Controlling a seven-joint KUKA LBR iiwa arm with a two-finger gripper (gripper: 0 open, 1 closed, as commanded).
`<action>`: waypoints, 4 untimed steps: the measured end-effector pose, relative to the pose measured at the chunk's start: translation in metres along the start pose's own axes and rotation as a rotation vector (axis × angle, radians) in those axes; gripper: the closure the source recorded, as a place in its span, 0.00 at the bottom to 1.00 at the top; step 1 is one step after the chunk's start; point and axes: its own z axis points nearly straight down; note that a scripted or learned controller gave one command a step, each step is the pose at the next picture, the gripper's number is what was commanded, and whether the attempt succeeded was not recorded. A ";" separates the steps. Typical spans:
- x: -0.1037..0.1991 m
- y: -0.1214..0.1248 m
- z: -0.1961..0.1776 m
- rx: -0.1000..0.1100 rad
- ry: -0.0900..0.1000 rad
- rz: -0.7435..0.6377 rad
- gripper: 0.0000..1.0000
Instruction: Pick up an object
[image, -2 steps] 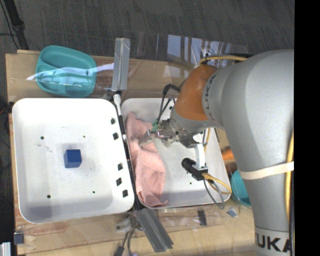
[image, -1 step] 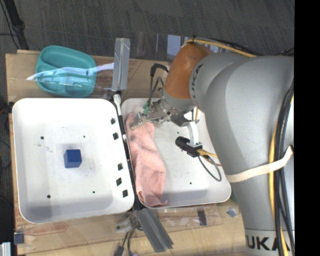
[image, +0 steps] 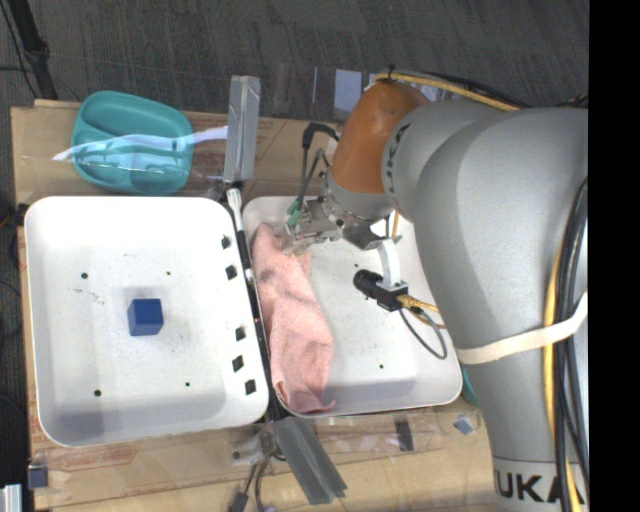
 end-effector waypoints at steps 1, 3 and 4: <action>0.000 0.000 0.000 0.000 0.000 -0.001 0.00; 0.001 -0.041 0.011 0.003 0.001 -0.125 0.00; 0.001 -0.041 0.002 0.004 0.001 -0.128 1.00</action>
